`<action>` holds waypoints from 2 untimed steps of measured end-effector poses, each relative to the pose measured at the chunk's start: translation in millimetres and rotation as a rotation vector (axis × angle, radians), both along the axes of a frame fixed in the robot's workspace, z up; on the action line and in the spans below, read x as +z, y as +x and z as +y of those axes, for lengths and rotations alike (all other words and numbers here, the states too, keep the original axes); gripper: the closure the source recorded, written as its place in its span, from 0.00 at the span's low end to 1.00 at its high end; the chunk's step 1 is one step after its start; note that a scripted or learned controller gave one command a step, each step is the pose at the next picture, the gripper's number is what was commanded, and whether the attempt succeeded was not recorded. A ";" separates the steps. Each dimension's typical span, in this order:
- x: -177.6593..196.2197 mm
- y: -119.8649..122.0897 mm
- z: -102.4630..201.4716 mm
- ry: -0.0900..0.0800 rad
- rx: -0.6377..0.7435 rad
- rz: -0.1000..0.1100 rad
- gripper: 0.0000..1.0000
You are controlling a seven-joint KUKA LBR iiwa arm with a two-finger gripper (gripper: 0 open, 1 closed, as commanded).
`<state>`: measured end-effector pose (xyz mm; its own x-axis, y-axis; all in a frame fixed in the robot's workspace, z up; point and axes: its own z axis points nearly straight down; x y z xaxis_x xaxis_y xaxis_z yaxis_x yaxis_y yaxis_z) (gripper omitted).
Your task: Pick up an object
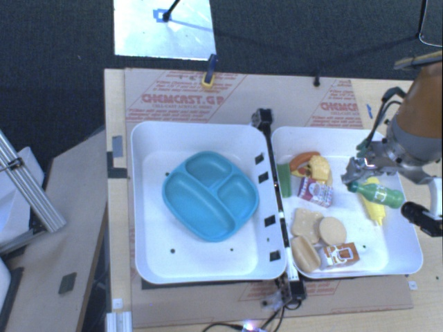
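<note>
Left bin (149,206), centre-left of frame: one blue sectioned plate (210,195) lying flat. Right bin (405,258), centre-right: green stick (284,179) against the left wall; hot dog toy (305,161) and yellow piece (320,168) at top; red-and-white packet (315,192) below them; tan bread pieces (320,228) and an orange-labelled packet (339,254) at bottom. At right, the gripper (361,172) sits over a green bottle (377,194), beside a yellow bottle (374,211). Fingers' state: cannot tell; the bottle's neck lies at them, no grasp confirmed.
</note>
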<state>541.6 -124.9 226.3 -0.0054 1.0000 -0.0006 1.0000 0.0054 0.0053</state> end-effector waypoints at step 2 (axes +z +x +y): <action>-15.3 13.7 110.0 0.003 0.005 0.003 1.00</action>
<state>555.3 -14.9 211.1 -0.0102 0.9999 0.0025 0.9999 0.0102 0.0018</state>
